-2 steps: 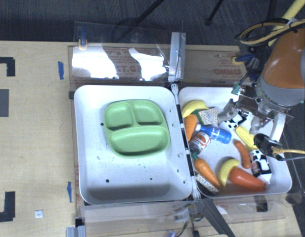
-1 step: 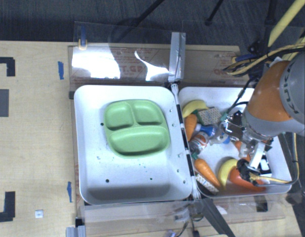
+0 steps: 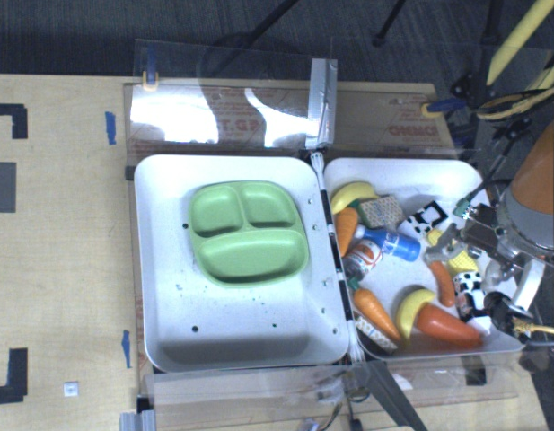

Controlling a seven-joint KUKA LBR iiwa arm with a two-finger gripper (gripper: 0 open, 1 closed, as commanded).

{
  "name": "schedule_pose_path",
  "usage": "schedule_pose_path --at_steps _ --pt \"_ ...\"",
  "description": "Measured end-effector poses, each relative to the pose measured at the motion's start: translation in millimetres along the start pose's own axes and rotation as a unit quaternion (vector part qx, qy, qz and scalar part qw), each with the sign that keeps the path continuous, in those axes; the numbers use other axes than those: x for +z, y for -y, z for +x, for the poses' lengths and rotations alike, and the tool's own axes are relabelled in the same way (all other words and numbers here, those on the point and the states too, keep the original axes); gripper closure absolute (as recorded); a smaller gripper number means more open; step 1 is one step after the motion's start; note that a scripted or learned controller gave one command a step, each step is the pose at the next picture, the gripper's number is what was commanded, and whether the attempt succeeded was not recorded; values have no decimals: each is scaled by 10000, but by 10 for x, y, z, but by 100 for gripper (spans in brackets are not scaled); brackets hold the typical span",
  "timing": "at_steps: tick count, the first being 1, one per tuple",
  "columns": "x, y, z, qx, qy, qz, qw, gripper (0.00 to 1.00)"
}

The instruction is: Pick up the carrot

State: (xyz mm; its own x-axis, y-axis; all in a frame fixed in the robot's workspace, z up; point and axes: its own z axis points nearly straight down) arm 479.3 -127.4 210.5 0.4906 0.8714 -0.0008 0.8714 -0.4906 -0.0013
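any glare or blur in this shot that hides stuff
Camera view: strong white glare on the clear plastic panel behind the left white bin; the green divided plate is evenly lit and sharp; the grey gripper at right looks cluttered and slightly soft.

glossy plastic carrot [image 3: 377, 310], matt green plastic tray [image 3: 248, 232], wooden bench [image 3: 57, 268].

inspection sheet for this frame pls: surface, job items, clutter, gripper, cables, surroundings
Surface: wooden bench with two white bins; left bin holds a green divided plate.
Job's things: several carrots in the right bin, one at the front beside a banana, one near the divider.
Clutter: blue-and-white bottle, second banana, large orange-red vegetable.
Grippers: gripper low over the right bin's right side; finger state unclear.
Cables: yellow and black cables upper right.
Surroundings: dark carpet, stand legs.
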Motion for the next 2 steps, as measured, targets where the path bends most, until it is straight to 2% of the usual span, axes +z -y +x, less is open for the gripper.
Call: schedule_pose_path --at_steps 1,2 --pt "311 -114 -211 -497 -5 13 9988 0" --pt "826 -226 -127 -405 -3 15 9992 0"
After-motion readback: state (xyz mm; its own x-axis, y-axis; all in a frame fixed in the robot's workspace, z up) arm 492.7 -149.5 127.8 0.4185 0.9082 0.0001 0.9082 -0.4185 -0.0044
